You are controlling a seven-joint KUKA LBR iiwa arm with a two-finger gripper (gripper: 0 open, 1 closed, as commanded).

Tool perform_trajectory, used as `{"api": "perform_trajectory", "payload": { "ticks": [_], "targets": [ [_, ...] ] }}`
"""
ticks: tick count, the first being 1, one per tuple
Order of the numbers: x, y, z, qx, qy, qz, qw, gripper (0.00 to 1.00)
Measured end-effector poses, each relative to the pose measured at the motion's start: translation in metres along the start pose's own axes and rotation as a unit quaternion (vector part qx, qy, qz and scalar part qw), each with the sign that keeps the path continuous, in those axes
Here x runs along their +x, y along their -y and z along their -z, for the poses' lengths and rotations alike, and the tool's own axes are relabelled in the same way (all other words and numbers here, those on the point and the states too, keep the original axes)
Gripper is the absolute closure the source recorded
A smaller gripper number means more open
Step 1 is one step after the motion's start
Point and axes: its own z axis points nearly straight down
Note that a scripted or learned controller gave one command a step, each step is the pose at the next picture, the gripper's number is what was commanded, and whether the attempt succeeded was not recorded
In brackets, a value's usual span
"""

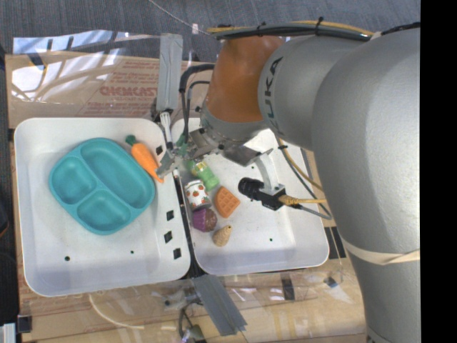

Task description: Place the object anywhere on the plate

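Beside the gripper [171, 157], finger state impossible to tell, carrot [145, 158] near plate [100, 184]: transport step, next move likely leftward over plate.

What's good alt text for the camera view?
A grey arm's gripper sits at the divider between two white bins, beside a toy carrot by the teal plate in the left bin; small toy foods lie in the right bin.

In the right bin [285, 249], a waffle [227, 201] sits just right of a small can [196, 192]; a purple onion [204, 219] lies below the can, a tan nut-like piece [222, 236] lower still.
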Motion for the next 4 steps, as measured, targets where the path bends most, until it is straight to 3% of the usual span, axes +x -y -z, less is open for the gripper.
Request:
{"api": "perform_trajectory", "payload": {
  "ticks": [4],
  "targets": [
    [0.0000, 0.0000, 0.0000, 0.000, 0.000, 0.000, 1.0000, 0.00]
  ]
}}
